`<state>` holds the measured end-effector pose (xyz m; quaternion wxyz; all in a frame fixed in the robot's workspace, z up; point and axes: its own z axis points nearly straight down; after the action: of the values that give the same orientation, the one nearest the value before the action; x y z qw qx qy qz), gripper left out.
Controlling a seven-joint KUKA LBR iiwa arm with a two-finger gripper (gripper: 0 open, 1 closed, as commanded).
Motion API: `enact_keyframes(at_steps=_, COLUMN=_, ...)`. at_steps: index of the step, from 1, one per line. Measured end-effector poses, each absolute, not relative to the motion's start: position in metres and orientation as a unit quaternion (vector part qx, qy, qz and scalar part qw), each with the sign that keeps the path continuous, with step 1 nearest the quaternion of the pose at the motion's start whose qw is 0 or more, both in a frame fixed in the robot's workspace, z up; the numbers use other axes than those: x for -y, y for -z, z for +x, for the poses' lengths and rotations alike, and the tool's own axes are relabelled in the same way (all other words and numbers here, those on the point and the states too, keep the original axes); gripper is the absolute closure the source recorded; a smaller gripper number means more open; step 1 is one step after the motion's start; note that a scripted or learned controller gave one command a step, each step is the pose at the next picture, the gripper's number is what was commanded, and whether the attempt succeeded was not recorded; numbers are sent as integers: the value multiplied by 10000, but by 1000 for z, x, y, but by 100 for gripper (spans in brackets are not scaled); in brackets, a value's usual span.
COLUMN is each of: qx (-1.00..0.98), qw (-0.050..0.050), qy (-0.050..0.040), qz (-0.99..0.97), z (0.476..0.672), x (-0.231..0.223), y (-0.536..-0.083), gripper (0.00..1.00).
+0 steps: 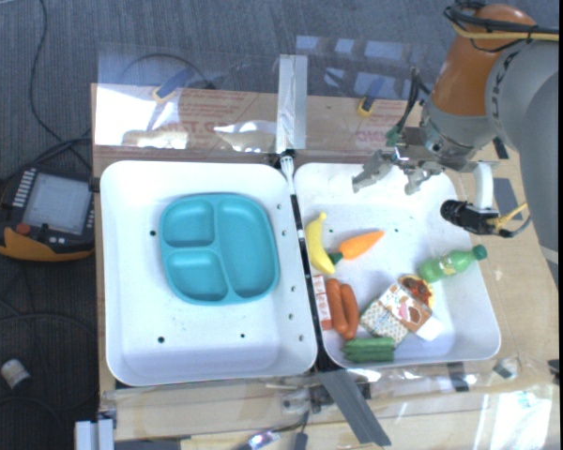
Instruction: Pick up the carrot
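Carrot (360, 244) lies ungrasped in right bin (469, 340); my gripper (392, 178) hangs spread and empty beyond it; pickup outstanding.

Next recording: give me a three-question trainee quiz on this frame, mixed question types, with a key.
1. True or false: the orange toy carrot lies in the same white bin as the teal sectioned plate.
2. What touches the carrot's green end? A) yellow toy banana B) green plastic bottle C) printed snack packet
3. Fill in: the two-finger gripper hangs over the right bin's ____ edge.

Key: 1 false: the carrot is in the right bin, the plate in the left bin. 2 A. 3 far; its fingers are spread with nothing between them.
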<state>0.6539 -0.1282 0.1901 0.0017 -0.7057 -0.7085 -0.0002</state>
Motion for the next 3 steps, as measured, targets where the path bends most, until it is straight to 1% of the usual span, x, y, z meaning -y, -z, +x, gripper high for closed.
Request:
enact_keyframes(at_steps=1, qx=7499, qw=8, qy=9, qz=-6616, z=613, x=171, y=-92, gripper=0)
enact_keyframes(at_steps=2, qx=8536, qw=2, qy=6, qz=-5210, z=580, x=110, y=-173, gripper=0)
enact_keyframes(at_steps=3, qx=8648, qw=-13, qy=9, qz=-5022, z=551, x=105, y=-95, gripper=0)
